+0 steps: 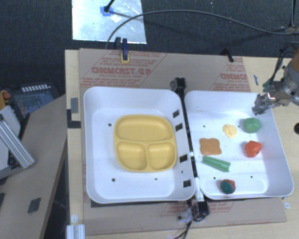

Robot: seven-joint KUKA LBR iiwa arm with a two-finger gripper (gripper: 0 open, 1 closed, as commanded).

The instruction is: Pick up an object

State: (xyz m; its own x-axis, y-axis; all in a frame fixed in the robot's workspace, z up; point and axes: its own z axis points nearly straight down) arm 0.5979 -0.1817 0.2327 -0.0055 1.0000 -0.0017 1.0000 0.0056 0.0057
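Gripper [261, 105] is poised above the right bin's [239, 99] far corner near a green ball [251, 125], nothing visibly held, finger opening indiscernible.

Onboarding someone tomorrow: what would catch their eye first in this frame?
Probably the yellow three-compartment tray, sitting alone in the middle of the left bin. Next, the scatter of small toy foods in the right bin: a green ball, a red piece, a pale yellow piece, an orange-brown slab, a green stick and a red-and-green ball. The gripper hangs at that bin's far right corner, just above the green ball.
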